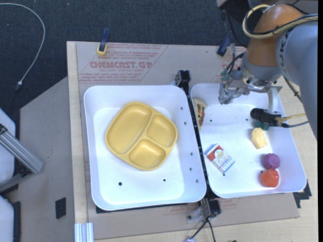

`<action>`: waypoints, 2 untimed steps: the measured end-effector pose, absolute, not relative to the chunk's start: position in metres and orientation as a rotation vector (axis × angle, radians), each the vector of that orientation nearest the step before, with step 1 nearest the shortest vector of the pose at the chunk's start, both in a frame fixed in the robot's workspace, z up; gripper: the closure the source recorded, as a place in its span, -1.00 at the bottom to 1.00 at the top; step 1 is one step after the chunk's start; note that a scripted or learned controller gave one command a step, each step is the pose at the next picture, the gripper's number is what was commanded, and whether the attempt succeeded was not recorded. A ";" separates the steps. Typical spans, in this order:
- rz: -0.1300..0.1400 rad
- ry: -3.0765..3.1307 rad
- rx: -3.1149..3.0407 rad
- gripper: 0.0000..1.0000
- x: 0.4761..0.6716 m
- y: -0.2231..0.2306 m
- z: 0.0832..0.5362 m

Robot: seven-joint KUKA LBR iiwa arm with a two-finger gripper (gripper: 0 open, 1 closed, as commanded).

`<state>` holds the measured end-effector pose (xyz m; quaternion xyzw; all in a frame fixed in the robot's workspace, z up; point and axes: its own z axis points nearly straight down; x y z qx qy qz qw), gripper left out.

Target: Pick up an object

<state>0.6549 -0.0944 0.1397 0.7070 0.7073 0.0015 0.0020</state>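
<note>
Right now your gripper (229, 96) hangs over the far end of the right bin (287, 185), near the divider between the two bins. You cannot tell from this slanted view whether it is spread or pressed together, and nothing is visibly pinched in it.

Your candidates all lie in the right bin: a pale yellow piece (259, 138) near the right wall, a purple ball (271, 160) with an orange-red ball (270, 178) just beside it, a small red-and-white carton (219, 158) lying flat mid-bin, and a yellowish item (200, 110) tucked against the divider. The left bin (96, 185) carries a yellow sectioned plate (141, 135).

Watch the risks. The item at the divider is closest, but a descent there would likely clip the bin wall or pin it instead of gripping. The two balls would probably roll away from a slightly off-centre close. The carton lies low, so the gripper may skim over it or jam against the bin floor.
</note>
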 end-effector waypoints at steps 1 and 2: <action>0.008 2.217 2.215 1.00 0.660 -0.098 0.204; 0.004 2.219 2.217 1.00 0.661 -0.098 0.224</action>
